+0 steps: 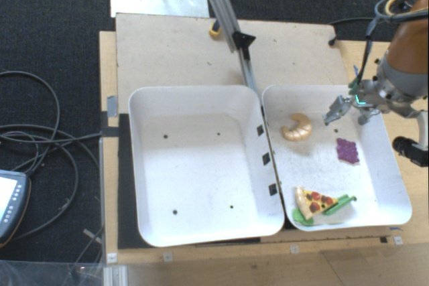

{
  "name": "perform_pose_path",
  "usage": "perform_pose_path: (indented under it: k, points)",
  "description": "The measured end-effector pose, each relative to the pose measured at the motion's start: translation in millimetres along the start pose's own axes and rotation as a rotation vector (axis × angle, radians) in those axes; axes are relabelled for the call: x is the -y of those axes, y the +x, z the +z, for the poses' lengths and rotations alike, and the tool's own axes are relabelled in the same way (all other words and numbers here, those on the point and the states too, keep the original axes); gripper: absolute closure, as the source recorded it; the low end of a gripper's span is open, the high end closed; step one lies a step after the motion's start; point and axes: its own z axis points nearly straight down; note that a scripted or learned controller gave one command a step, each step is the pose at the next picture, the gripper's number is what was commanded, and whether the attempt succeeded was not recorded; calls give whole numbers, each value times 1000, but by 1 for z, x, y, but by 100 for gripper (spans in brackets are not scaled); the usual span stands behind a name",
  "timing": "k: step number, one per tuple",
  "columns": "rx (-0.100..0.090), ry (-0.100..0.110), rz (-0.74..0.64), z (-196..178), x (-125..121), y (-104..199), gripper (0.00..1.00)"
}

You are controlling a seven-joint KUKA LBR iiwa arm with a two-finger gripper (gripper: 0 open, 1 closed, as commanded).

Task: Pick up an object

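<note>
The end effector point(348, 110) hangs open and empty over the right bin point(385, 164), above and between the croissant point(297, 127) and grapes point(347, 151)

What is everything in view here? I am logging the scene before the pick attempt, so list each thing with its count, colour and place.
white bins: 2, white, side by side on the bench; all the toy items lie in the right one
croissant: 1, tan, upper left of the right bin
grapes: 1 bunch, purple, right of the croissant, middle of the right bin
pizza slice: 1, yellow with red spots, near edge of the right bin
green piece: 1, green, touching the pizza slice on its right
tablet: 1, dark, on the floor at the left edge
cables: several, black, on the floor at left
arm: 1, grey and orange, reaching in from the right
gripper: 1, grey, above the right bin's upper part, holding nothing
</note>
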Motion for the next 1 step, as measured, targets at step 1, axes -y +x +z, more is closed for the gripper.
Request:
perform_pose_path:
  k: [1]
  points:
    - [1,-3,1,-2,-1,0,0]
